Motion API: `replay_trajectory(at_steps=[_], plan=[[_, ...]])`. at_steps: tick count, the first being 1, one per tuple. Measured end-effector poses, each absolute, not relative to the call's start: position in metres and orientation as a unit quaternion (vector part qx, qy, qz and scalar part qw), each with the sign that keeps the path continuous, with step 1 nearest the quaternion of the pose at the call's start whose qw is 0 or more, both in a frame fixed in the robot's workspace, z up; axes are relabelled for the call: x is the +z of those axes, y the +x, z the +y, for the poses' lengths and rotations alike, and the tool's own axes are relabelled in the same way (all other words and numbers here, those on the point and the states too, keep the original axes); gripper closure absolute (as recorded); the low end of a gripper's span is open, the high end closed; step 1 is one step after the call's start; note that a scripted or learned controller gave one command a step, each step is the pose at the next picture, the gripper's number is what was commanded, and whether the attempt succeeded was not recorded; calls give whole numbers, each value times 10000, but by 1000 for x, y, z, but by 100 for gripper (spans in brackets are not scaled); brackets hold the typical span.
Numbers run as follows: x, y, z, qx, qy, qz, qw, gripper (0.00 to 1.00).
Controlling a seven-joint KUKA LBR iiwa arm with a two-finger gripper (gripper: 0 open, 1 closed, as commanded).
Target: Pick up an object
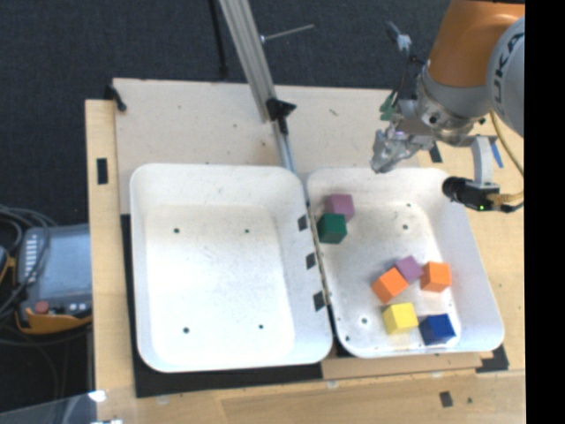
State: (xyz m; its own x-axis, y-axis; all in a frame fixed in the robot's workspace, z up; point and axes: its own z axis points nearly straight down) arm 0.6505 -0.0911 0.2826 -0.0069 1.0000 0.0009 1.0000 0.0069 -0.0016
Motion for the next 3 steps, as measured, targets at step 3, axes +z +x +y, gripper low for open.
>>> replay_trajectory(at_steps=[3], plan=[[251,653,57,13,-7049,-7093,15,100]])
